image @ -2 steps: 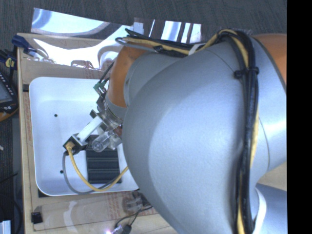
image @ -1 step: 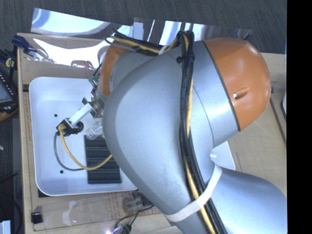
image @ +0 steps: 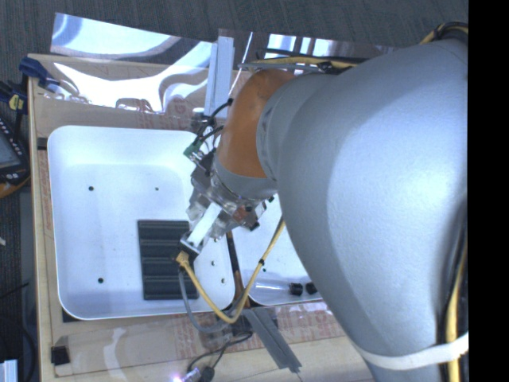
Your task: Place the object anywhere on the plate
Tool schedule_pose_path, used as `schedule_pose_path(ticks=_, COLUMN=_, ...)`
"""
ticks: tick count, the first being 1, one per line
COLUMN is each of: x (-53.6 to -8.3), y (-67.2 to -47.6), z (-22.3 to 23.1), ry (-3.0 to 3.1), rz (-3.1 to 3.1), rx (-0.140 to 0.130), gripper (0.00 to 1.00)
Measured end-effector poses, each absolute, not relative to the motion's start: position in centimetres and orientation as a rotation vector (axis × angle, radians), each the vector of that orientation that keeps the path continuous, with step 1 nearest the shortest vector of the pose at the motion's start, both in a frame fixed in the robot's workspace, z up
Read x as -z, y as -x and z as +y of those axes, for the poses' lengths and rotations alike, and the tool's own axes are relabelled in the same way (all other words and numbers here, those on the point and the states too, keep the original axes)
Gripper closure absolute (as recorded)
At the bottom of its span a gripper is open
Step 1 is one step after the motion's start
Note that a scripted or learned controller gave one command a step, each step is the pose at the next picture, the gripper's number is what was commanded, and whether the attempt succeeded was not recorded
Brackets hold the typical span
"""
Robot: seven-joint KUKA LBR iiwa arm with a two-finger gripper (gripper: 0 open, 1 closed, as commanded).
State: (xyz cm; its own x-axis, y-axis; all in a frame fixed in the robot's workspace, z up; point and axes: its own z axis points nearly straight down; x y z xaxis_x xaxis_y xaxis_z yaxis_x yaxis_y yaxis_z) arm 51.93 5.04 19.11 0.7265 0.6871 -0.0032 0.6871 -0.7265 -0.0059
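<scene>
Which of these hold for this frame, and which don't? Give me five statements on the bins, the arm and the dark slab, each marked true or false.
1. A dark ribbed slab lies flat in the left bin. True.
2. The slab sits in that bin's far left corner. False: it lies toward the near edge, right of the middle.
3. The arm covers most of the right bin. True.
4. The band above the wrist is blue. False: it is orange.
5. The arm reaches in from the view's left. False: it comes in from the right.
</scene>
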Motion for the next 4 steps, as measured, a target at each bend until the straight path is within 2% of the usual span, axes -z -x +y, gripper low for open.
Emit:
schedule_pose_path(ticks=1, x=-15.6, y=-55.8, z=11.7, ry=3.067, rz=-0.673, rx=-0.009, gripper=1.00)
schedule_pose_path(ticks=2, x=-19.0, y=-61.0, z=4.8, ry=2.977, rz=-0.992, rx=-0.007, gripper=1.00)
schedule_pose_path(ticks=3, x=-9.9, y=-60.9, z=12.1, ry=3.124, rz=-0.322, rx=-0.007, gripper=1.00)
schedule_pose_path(ticks=4, x=-19.1, y=-53.9, z=7.1, ry=3.069, rz=-0.642, rx=-0.010, gripper=1.00)
